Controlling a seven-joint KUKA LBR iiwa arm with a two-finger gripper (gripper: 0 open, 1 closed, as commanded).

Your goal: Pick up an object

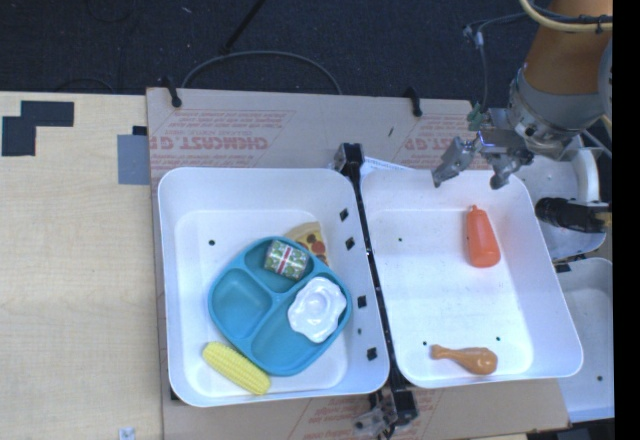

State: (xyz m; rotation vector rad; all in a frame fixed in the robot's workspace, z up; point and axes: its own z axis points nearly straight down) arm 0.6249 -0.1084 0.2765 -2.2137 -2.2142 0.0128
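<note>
My gripper (472,171) hangs over the far edge of the right bin (545,258), its two fingers spread open with nothing between them. An orange bottle-shaped object (482,237) lies in the right bin just below and to the right of the gripper. A tan chicken drumstick (466,358) rests near that bin's front edge. In the left bin (185,228) a blue divided tray (240,313) carries a small green can (286,259) and a white fried egg (317,308). A yellow corn cob (236,368) lies at the tray's front left, and a pizza slice (311,239) peeks out behind it.
A black divider (366,278) runs between the two bins. Brown cardboard (250,133) lies under the bins, with a wooden bench top (70,268) to the left. The arm's grey and orange body (570,38) rises at the upper right.
</note>
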